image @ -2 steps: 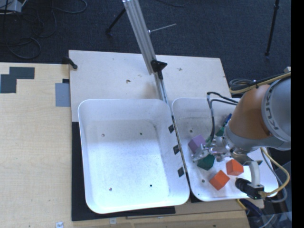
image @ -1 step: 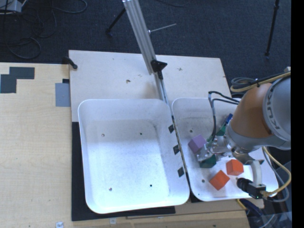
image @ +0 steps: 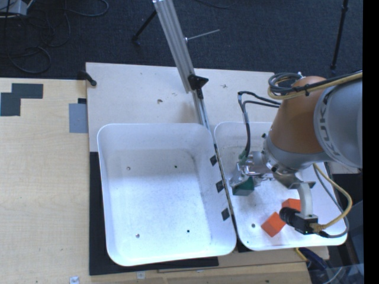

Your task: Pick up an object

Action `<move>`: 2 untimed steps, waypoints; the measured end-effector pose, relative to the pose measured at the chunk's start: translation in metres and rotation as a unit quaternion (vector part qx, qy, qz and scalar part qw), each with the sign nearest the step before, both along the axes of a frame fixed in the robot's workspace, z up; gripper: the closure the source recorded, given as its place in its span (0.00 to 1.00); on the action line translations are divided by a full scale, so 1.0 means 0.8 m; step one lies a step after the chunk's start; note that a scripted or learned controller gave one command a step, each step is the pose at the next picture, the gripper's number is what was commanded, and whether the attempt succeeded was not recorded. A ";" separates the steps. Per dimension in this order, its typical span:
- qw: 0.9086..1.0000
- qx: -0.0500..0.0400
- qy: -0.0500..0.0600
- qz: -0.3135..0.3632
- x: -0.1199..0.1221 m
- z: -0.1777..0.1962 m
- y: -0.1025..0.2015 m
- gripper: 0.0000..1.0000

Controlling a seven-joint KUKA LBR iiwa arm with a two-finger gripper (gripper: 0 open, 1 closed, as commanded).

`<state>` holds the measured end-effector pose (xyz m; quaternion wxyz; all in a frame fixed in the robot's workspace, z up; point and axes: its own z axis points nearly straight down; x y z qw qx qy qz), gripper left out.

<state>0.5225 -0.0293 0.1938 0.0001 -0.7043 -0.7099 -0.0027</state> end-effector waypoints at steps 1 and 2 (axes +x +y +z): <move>1.000 -0.006 0.001 -0.009 0.018 -0.003 0.027 1.00; 1.000 -0.008 0.001 -0.007 0.019 0.010 0.028 1.00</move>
